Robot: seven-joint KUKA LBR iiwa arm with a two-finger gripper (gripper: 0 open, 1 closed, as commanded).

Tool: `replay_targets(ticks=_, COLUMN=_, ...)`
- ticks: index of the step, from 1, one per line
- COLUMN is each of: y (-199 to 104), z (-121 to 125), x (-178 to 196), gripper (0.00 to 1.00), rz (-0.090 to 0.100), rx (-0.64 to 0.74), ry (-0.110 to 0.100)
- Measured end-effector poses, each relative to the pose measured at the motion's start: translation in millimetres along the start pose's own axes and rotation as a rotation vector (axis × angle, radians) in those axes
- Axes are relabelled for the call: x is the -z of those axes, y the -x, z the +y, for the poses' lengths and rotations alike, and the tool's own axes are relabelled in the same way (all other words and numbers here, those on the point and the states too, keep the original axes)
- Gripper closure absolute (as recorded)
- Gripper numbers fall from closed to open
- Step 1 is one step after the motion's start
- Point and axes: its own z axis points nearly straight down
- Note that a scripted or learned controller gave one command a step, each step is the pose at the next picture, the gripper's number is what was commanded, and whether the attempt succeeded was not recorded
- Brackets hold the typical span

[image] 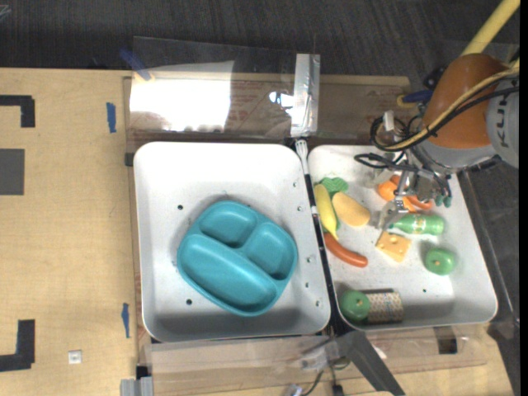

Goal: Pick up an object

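Observation:
My gripper [402, 203] hangs low over the far right part of the right bin [474, 304], below the orange-banded wrist [462, 97]. It sits just above a green bottle [418, 225] lying on its side, and beside an orange fruit [386, 190]. Also in the right bin are a yellow banana [326, 210], a yellow-orange mango piece [354, 213], a red-orange sausage [346, 252], a cheese wedge [395, 247] and a green apple [439, 260]. I see nothing lifted off the bin floor.
A teal divided plate [239, 254] lies in the left bin [157, 180]. A green ball [355, 304] and a brown cylinder [384, 305] rest at the right bin's front edge. Cables [396, 130] loop by the wrist. A clear sheet [214, 97] lies behind the bins.

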Motion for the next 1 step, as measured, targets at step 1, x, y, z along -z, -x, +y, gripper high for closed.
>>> replay_targets(ticks=1, y=-0.3, z=-41.3, x=-12.3, gripper=0.00, rz=0.012, rx=0.086, ry=0.002)
